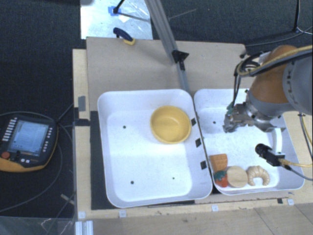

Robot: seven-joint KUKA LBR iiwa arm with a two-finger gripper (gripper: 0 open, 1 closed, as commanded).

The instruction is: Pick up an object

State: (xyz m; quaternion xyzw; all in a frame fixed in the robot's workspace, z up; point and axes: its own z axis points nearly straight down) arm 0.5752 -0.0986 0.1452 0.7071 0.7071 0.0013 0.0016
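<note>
Food items cluster at right bin's [293, 180] near edge: cracker [218, 160], red piece [221, 178], round biscuit [236, 176], croissant [257, 175]. Yellow bowl [170, 124] near left bin's [112, 146] far right corner. Gripper [231, 123] over right bin's bare middle; opening cannot be told, nothing seen held. Approach step; next, shift toward near edge, descend.

Arm [286, 77] cut by right edge; hand [231, 123] fingers indistinct.
</note>
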